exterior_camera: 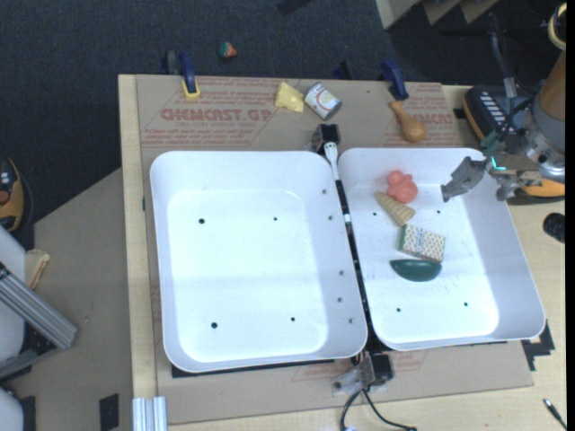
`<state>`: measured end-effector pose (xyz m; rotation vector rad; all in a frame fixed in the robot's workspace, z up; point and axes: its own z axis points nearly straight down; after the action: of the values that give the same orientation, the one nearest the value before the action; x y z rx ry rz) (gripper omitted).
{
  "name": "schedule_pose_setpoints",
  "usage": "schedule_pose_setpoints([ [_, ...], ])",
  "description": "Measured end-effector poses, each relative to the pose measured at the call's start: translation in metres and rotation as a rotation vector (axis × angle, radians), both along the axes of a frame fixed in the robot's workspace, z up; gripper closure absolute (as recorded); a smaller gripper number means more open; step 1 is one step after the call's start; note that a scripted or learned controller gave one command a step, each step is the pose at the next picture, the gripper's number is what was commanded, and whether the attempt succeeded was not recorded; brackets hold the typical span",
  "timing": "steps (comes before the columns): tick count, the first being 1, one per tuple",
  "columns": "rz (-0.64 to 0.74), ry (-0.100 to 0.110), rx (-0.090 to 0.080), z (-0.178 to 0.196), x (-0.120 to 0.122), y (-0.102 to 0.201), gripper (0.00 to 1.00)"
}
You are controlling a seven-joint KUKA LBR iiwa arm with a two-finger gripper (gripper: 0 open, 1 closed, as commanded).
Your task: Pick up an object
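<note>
I see both bins as smooth white plastic with a soft sheen, the left bin (243, 259) and the right bin (485, 303) alike. The counter (260, 115) under them looks like matt brown board with red print. In the right bin, the dark green object (415, 269) looks glossy, and the pink object (402, 186) matt. The pincer (460, 181) reads as dull grey metal.

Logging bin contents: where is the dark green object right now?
The dark green object lies in the right bin, near its middle, just below the patterned block and left of the pincer.
</note>
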<state>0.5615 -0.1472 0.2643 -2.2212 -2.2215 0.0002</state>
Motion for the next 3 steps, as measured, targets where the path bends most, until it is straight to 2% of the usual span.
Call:
schedule_pose_setpoints([
  [1,-0.001,0.008,0.002,-0.118,0.024,-0.020,0.00],
  [2,0.006,0.007,0.004,-0.184,0.038,0.050,0.00],
  [3,0.000,-0.001,0.000,-0.169,0.039,0.045,1.00],
])
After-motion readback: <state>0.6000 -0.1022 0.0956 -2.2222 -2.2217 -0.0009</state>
